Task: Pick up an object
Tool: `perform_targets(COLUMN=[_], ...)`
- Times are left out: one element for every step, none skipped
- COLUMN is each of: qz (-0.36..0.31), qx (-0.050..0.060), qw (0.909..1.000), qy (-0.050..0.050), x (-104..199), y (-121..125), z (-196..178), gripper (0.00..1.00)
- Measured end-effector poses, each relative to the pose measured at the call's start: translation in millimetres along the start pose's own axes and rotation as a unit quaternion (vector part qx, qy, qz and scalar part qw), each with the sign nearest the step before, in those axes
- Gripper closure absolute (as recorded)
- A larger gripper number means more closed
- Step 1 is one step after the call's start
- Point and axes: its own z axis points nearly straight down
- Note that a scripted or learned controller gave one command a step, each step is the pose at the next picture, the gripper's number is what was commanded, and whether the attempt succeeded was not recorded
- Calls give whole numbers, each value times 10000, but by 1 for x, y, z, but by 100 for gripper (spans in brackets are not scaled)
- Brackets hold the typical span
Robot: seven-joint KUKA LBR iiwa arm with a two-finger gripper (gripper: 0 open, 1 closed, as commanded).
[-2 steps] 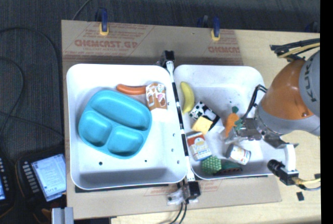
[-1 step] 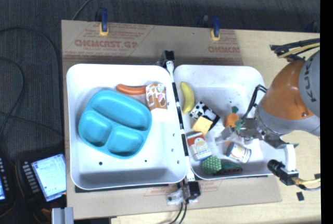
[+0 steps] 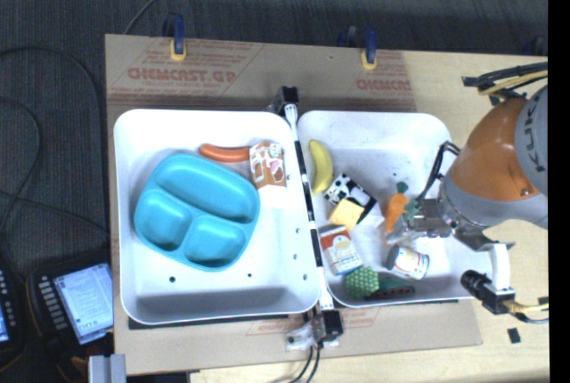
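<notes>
Two bins; pincer (image 3: 405,234) in rt bin (image 3: 374,127), grip unclear, carrot (image 3: 393,210) & can (image 3: 411,262) beside

A blue divided tray (image 3: 196,212) is lying in the white left bin (image 3: 134,283), upper left of centre; a yellow banana (image 3: 320,166), black-and-white cow (image 3: 347,191) and orange carrot (image 3: 394,212) are showing rightward.

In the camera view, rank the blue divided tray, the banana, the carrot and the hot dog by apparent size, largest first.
1. Blue divided tray, by far the largest.
2. Banana and hot dog: they look alike in size, so unranked.
3. Carrot, smallest, though the gripper partly crowds it.
</notes>
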Motion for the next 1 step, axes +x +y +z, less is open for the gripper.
perform_targets(qz=[0], qx=[0], qw=[10000], qy=[0], x=[0], y=[0], z=[0], gripper=[0])
